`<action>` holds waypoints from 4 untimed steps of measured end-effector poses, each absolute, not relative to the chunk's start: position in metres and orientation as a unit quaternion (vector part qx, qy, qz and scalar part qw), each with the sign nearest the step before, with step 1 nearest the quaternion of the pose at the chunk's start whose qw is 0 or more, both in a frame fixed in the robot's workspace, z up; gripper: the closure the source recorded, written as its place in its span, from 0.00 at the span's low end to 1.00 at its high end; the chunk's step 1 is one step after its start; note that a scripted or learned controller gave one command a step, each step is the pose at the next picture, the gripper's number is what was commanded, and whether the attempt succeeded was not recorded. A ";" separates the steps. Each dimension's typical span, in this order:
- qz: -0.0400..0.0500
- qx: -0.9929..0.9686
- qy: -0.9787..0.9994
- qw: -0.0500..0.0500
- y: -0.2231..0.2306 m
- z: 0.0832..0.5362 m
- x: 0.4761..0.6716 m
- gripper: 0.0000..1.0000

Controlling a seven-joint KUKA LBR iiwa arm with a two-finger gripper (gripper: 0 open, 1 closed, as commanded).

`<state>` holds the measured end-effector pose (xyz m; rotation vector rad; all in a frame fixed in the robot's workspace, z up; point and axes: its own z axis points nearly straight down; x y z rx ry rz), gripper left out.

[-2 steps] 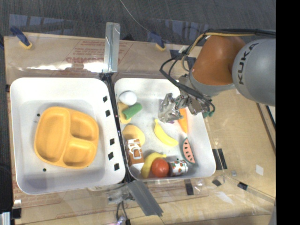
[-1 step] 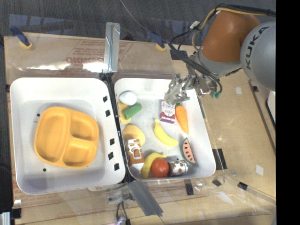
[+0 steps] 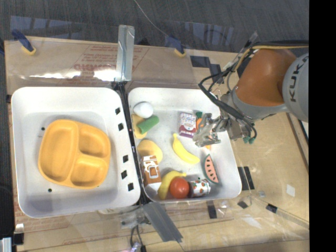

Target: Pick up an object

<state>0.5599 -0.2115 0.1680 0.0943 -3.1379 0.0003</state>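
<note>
The right bin [image 3: 157, 96] holds several toy foods: a white egg [image 3: 143, 109], a green cucumber piece [image 3: 148, 124], a purple and white carton [image 3: 187, 124], a yellow banana [image 3: 184, 150], a watermelon slice [image 3: 210, 168], a red tomato [image 3: 179, 188], an orange and white box [image 3: 151, 170] and a small can [image 3: 200, 187]. My gripper [image 3: 206, 134] hangs over the right side of this bin, just right of the carton and above the banana's upper end. The fingers point down into the bin, and I see nothing between them.
A yellow divided plate [image 3: 73, 153] lies in the left bin [image 3: 23, 109]. A yellow wedge [image 3: 149, 149] and a lemon-like piece [image 3: 168, 180] sit near the right bin's left wall. Cables [image 3: 220, 77] loop off the wrist above the bin's right rim.
</note>
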 end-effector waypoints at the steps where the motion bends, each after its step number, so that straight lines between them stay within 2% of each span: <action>1: 0.000 0.031 -1.000 0.000 -0.210 0.169 0.561 0.00; 2: 0.001 0.052 -0.999 -0.006 -0.210 0.097 0.590 0.00; 3: 0.001 0.097 -0.995 -0.003 -0.204 0.094 0.595 0.00; 4: 0.000 0.095 -0.995 -0.001 -0.206 0.093 0.591 0.00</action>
